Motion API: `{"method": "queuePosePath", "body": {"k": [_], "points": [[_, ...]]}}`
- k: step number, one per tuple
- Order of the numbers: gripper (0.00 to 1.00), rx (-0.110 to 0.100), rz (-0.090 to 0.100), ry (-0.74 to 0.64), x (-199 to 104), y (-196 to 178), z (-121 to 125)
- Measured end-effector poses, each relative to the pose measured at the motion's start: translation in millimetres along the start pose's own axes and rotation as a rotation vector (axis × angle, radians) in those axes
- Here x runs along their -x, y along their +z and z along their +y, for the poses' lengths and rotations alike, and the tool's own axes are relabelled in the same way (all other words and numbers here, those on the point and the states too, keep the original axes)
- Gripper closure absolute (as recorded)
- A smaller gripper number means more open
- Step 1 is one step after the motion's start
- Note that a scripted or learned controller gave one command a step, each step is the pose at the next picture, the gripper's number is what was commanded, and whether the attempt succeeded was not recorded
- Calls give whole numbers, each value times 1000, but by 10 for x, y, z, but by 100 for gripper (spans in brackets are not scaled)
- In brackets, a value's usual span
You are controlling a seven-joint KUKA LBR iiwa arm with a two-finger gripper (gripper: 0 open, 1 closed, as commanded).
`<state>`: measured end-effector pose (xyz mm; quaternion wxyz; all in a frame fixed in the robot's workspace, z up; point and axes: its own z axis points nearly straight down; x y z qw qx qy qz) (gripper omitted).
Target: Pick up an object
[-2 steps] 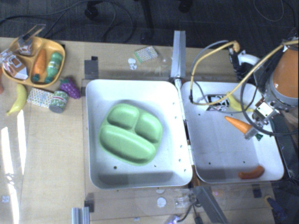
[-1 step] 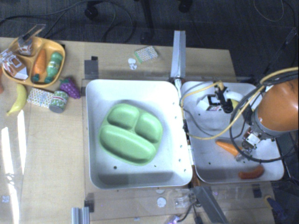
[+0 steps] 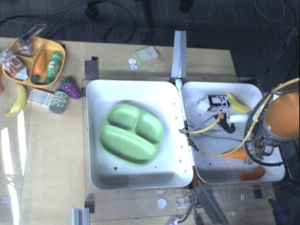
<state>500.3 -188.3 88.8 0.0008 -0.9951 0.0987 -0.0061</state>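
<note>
The right bin [image 3: 206,90] holds a yellow banana [image 3: 238,106], a small black-and-white item [image 3: 215,101], an orange carrot [image 3: 233,154] and a reddish sausage-shaped piece [image 3: 252,175]. My arm, with its orange band [image 3: 282,116], reaches in over the bin's right side. The gripper [image 3: 257,148] hangs low by the carrot's right end, and the wrist and cables hide most of it. I see nothing held. A yellow cable [image 3: 206,128] loops across the bin floor.
A green divided plate [image 3: 132,134] lies in the left bin [image 3: 93,125]. On the bench at the far left are a yellow bowl of toy food [image 3: 40,62], a banana [image 3: 18,102], purple grapes [image 3: 70,88] and a small can [image 3: 58,102]. A metal post [image 3: 178,55] stands between the bins.
</note>
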Motion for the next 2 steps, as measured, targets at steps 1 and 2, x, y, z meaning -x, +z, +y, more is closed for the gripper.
{"method": "queuePosePath", "body": {"k": [1,2], "points": [[100,3,0,431,-45,-9,-361],[100,2,0,26,39,-4,-226]]}}
